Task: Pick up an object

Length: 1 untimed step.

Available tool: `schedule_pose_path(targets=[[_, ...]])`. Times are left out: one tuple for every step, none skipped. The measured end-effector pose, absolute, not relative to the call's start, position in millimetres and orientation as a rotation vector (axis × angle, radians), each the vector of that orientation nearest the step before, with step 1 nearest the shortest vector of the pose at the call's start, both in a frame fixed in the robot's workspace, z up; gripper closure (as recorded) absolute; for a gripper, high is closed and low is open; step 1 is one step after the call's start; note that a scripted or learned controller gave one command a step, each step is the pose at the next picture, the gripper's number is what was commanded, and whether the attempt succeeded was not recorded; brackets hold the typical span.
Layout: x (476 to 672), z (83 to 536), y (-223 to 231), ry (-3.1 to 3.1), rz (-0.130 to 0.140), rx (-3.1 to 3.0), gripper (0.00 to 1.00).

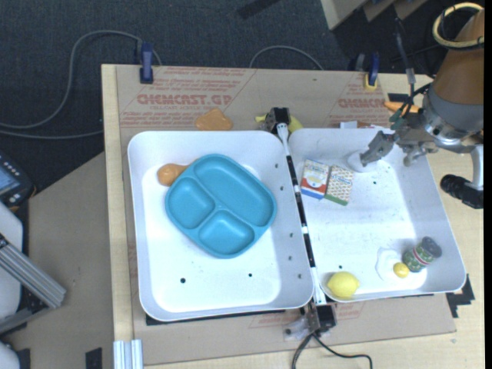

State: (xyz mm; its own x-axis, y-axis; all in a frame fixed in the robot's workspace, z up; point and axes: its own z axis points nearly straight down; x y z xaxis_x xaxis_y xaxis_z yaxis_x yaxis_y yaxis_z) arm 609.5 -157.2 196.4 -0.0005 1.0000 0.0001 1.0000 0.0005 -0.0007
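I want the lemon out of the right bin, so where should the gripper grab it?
Come straight down on the lemon and close across its short middle. It lies against the bin's near-left corner, so set the fingers where they miss the walls; a side approach looks blocked.

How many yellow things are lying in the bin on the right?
2: a lemon-like yellow ball at the near left corner of the right bin, and a smaller yellow piece further right along the near wall, beside a small green jar. More could be hidden behind the jar.
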Motion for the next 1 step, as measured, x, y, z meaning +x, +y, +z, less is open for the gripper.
schedule_pose_path(targets=[[647.0, 114.8, -133.6, -2.223, 0.003, -2.217, 0.00]])
